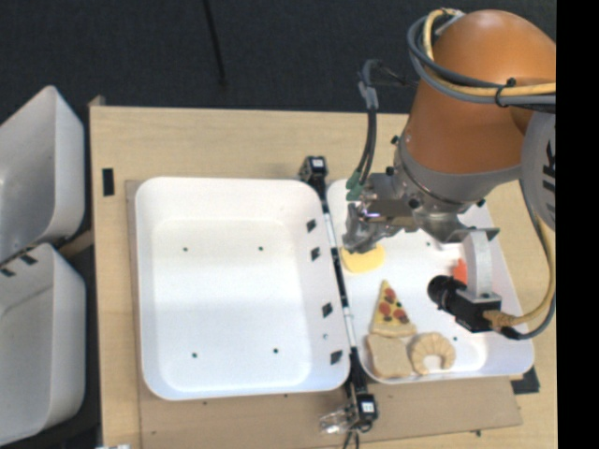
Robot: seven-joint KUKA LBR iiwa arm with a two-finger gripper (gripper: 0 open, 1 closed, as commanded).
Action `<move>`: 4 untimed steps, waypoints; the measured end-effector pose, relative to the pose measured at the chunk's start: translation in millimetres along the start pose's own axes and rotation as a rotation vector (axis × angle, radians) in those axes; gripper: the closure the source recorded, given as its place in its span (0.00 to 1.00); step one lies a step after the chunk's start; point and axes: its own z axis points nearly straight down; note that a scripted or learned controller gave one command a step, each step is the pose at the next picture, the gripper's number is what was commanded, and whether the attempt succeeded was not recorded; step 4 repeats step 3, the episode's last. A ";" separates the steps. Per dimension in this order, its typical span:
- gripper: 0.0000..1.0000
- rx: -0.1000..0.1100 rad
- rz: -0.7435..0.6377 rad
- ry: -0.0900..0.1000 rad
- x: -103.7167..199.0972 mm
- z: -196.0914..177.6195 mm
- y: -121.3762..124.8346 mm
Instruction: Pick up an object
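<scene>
Two shallow white bins sit on the bench: the left bin and the right bin beside it. Relative to the left bin, four toy foods lie just beyond its right wall: one yellow disc, one pizza slice, one bread slice, one croissant-like pastry.

No readable text, label, brand, number or sign appears on anything here.
</scene>
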 end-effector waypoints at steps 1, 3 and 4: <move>1.00 -0.012 -0.003 0.003 69.8 -93.9 0.8; 1.00 -0.003 -0.001 -0.002 117.2 -124.9 1.9; 1.00 -0.003 -0.001 -0.002 117.2 -124.9 1.9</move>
